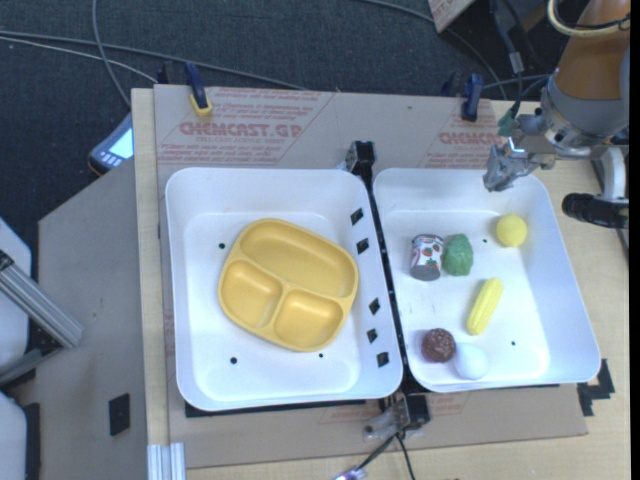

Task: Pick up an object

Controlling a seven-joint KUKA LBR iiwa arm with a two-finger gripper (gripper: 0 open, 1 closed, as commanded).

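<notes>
the hand (500, 173) hangs at the upper right of the frame, over the right bin's (570, 298) far rim; whether it is spread i cannot tell. the nearest candidate, a yellow ball (511, 230), lies just below it, untouched.

Bright, even overhead light (soft shadows), slightly soft focus throughout.

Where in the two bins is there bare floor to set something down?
Left bin: bare strips around the yellow divided plate, widest below it. Right bin: free right of the corn and along the top near the gripper. Crowded around the can, green item, brown ball and white ball.
</notes>
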